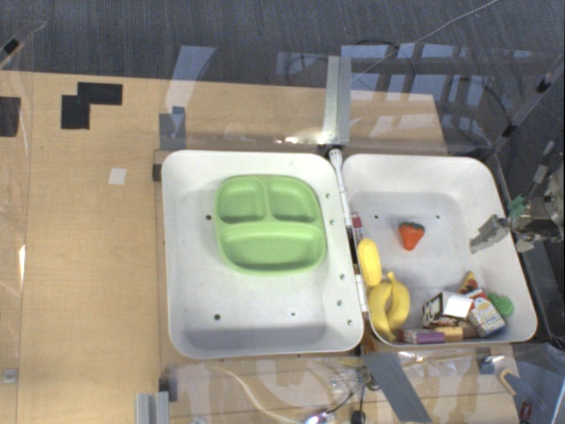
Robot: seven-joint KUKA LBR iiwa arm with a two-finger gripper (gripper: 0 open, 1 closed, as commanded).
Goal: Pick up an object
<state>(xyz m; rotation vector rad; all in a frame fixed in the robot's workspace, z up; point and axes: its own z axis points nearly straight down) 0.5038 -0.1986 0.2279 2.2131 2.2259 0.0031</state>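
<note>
The right bin (pixel 441 170) holds a red strawberry toy (pixel 410 235) near its middle. Yellow bananas (pixel 384 294) lie by its left wall, and a pile of small packaged items (pixel 463 312) fills the front right corner. My gripper (pixel 499 228) hangs at the bin's right rim, to the right of the strawberry and above the pile. Nothing shows in its grasp.
The left bin (pixel 190 316) carries a green divided plate (pixel 267 222). A metal divider (pixel 346 237) runs between the two bins. Wooden bench surface (pixel 79 263) stretches to the left, and cables lie along the front edge (pixel 335 405).
</note>
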